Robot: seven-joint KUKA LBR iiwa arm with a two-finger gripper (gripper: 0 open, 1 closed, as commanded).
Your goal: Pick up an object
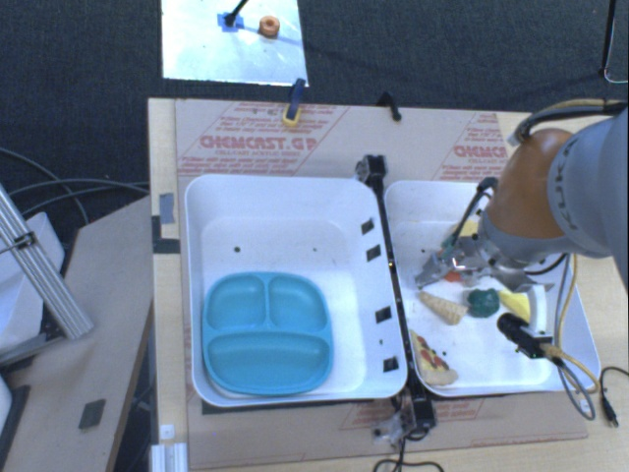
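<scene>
Two shallow white bins sit side by side on a bench covered with a printed cardboard sheet [256, 141]. The left bin [285, 214] is the larger-looking of the pair in this view, and it carries a light blue divided plate [265, 332] lying flat in its lower left portion, with three compartments facing up. The right bin [580, 352] lies just beside it, the two walls meeting along a dark strip that runs down the middle.

The grey arm [590, 190] with its orange band enters from the right and bends down over the right bin. Its gripper [437, 268] hangs low at the left side of that bin, near the inner wall. Whether its fingers are spread or pressed together cannot be told from this angle, and no object can be seen between them.

Loose objects in the right bin, by size: a pizza-slice-shaped piece [433, 359] lies near the lower left corner; a pale cone-shaped piece [444, 308] lies just below the gripper; a dark green lump [483, 302] rests just right of the cone; a yellow piece [516, 304] lies beside the green lump, partly under the arm's black fittings. A small red-orange item [453, 276] shows close by the gripper tip, too small to identify.
</scene>
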